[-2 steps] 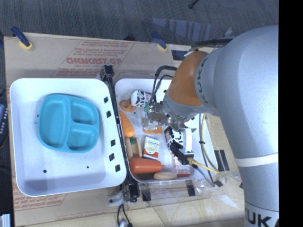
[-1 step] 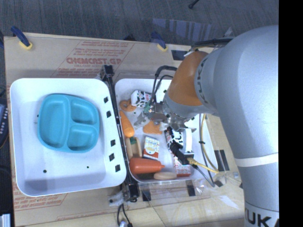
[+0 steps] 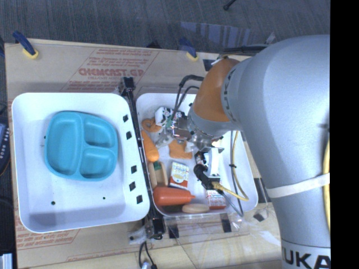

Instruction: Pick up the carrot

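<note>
The carrot (image 3: pixel 150 148), a long orange piece, lies along the left wall of the right bin (image 3: pixel 247 175), pointing roughly front to back. My gripper (image 3: pixel 178 131) is low inside that bin, just right of the carrot's far end, among cables and small items. The bulky grey arm and its orange band (image 3: pixel 216 97) hide the bin's far right part. An orange chunk (image 3: pixel 180 151) lies directly under the gripper.
The right bin also holds a red-orange sausage-shaped item (image 3: pixel 171 195) at the front, a small carton (image 3: pixel 179 174), a beige piece (image 3: pixel 195 208) and a white-and-black toy (image 3: pixel 162 115). A blue divided plate (image 3: pixel 81 145) sits in the left bin (image 3: pixel 33 206).
</note>
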Controlling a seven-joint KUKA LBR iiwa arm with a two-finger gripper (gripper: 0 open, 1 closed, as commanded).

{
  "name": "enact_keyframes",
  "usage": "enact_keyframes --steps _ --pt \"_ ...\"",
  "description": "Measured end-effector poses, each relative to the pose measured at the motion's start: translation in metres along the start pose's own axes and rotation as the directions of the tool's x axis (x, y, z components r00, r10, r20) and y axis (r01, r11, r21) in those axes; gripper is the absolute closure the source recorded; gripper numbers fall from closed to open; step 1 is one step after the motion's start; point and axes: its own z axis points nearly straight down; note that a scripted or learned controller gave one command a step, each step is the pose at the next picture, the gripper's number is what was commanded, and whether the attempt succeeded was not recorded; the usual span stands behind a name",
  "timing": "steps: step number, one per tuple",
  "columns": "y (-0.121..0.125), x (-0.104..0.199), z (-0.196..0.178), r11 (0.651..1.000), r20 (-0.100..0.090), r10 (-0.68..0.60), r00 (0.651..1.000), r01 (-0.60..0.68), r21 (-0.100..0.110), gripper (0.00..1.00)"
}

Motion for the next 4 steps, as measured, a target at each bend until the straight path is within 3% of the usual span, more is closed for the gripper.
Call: enact_keyframes --steps 1,2,3,4 --pt "0.000 0.001 -0.009 1.000 -0.001 -0.004 1.000 0.004 0.001 1.00" --pt "0.000 0.001 -0.009 1.000 -0.001 -0.005 1.000 0.005 0.002 0.00" --pt "-0.015 -0.006 0.002 0.985 -0.006 0.170 0.985 -0.170 0.009 0.00" --pt "-0.002 0.005 0.002 0.879 -0.003 0.476 0.879 -0.476 0.010 0.00"
